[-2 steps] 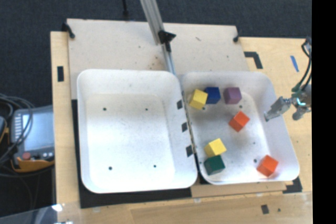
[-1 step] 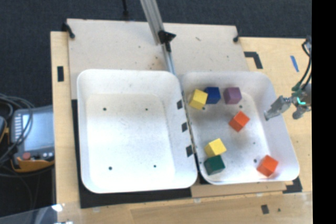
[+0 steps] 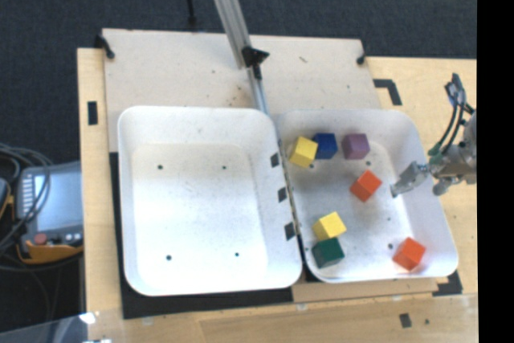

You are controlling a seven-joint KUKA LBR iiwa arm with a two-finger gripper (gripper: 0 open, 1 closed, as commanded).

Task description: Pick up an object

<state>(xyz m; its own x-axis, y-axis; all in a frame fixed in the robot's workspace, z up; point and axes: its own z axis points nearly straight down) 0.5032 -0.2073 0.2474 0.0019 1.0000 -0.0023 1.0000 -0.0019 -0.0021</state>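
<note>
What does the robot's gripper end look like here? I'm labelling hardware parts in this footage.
At the view's right edge, the gripper is a small grey metal assembly with a pale, angular part reaching over the right bin's rim. Thin dark and greenish cables loop above it. It is too blurred to make out any markings.

matt white plastic bins (image 3: 201, 120), wooden bench (image 3: 92, 173)

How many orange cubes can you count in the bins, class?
2, both in the right bin: one orange cube near its middle, close to the gripper, and another orange cube in the near right corner. None looks hidden.
</note>
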